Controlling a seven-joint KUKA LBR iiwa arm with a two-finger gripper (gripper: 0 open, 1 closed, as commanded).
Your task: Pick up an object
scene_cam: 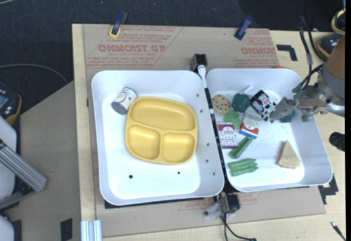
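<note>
Camera view, looking down on the bench. Left white shallow bin (104,125): a yellow three-compartment plastic plate (161,129) lies near its middle; a small cylindrical can with a grey end (123,100) lies on its side just beside the plate's upper-left corner.

Right white shallow bin (312,147): a round tan perforated disc (221,104), a dark green lump (240,102), a black-and-white patterned item (262,104), a red-and-white small carton (226,135), a white packet with red and blue corners (249,126), a green elongated vegetable-shaped toy (242,166) and a tan wedge-shaped piece (288,156).

Two-finger gripper (282,111) sits over the right bin's upper right, just beside the black-and-white item. Cannot tell whether it is open or closed; nothing seen gripped.
</note>
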